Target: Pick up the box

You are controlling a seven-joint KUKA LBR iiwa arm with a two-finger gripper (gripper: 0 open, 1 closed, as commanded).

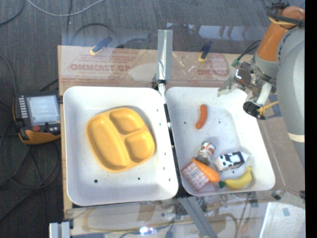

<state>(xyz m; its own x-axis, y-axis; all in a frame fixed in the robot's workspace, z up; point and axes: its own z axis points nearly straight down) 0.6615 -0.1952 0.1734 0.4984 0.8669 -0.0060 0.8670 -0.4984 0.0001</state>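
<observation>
- Box (pixel 195 176) sits in the right bin (pixel 233 123), front-left corner area, lying flat with its patterned red-and-white face up.
- Carrot (pixel 208 171) lies across the box's upper right edge, touching it.
- Small can (pixel 205 151) is just behind the box; black-and-white toy (pixel 231 160) and banana (pixel 238 179) are to its right.
- Sausage (pixel 200 116) lies alone near the middle of that bin, well apart from the box.
- Left bin (pixel 79 182) holds a yellow divided tray (pixel 120 138).
- My gripper (pixel 252 90) is over the right bin's far right corner, well away from the box, with nothing in it.
- Can't tell whether my gripper is released or clenched from this angle.
</observation>
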